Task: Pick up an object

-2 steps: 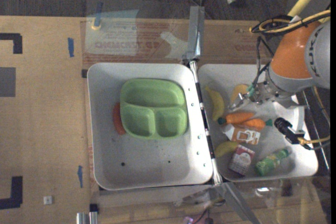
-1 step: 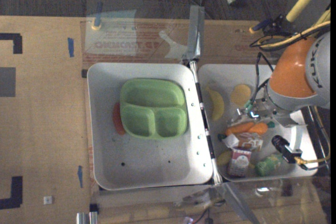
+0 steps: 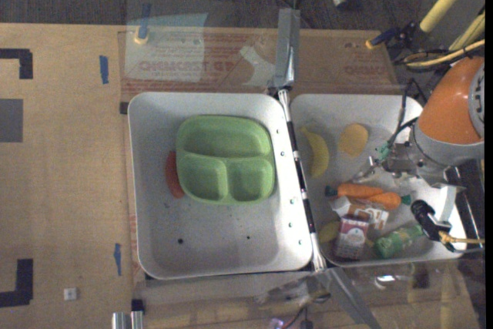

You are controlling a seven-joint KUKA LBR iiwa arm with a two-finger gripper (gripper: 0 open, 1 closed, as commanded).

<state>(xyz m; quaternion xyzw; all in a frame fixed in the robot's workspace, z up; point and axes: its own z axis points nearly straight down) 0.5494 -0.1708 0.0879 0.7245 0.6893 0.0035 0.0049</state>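
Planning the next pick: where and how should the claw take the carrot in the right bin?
Grip the carrot across its orange middle, coming straight down from above. It lies flat and lengthwise left to right, so its narrow width fits between the fingers. The packets crowd its near side, so keep clear there.

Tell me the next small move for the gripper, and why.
Probably a short drop toward the carrot. The gripper sits in the right bin, just above and right of the carrot, which lies apart from the banana and the box. Nothing shows between its fingers, so no pick has happened yet.
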